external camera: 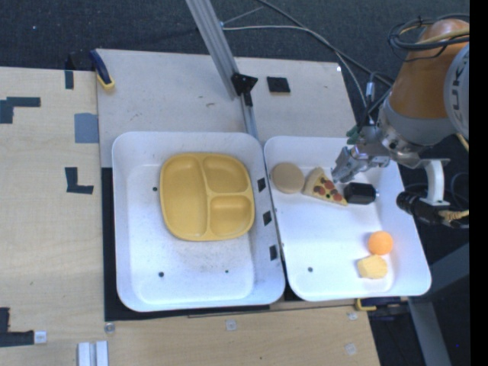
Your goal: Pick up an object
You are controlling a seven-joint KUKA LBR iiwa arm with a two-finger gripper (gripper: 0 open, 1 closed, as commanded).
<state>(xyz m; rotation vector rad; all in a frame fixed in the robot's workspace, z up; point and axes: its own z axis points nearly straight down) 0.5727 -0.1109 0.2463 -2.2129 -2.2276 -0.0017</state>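
In the right bin (335, 277) lie a pizza slice toy (323, 187), a round tan cookie (287, 178), a black oblong piece (361, 194), an orange ball (380, 242) and a pale yellow chunk (372, 267). My gripper (343, 170) hangs low over the bin's far part, its tips just above the right end of the pizza slice and next to the black piece. Nothing shows between its fingers.
The left bin (137, 265) holds a yellow divided plate (207, 195). A metal pole (213, 33) slants down to the bins' shared far edge. Cables run across the dark floor behind. The arm's body (427, 90) fills the right side.
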